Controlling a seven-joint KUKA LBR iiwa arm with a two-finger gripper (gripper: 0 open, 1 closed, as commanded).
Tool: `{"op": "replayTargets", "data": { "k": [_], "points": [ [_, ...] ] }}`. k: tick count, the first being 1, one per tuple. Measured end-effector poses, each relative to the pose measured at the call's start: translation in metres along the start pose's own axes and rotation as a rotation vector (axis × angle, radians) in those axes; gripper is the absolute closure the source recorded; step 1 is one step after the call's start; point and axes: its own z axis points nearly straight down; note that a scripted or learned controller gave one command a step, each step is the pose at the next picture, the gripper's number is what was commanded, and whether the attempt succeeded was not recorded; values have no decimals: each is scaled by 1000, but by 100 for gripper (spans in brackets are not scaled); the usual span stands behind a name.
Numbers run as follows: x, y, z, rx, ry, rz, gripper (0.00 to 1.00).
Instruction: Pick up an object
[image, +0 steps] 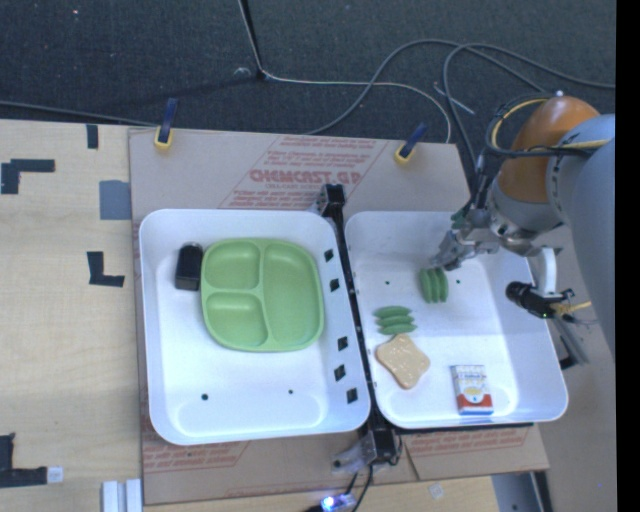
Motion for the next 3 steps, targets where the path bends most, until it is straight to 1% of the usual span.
{"op": "replayTargets", "data": {
  "k": [1, 2, 3],
  "points": [
    [-2, 1, -42, 11, 0, 3, 100],
    [-2, 13, -97, 8, -1, 3, 100],
    [-1, 14, -128, 10, 0, 3, 100]
  ]
}}
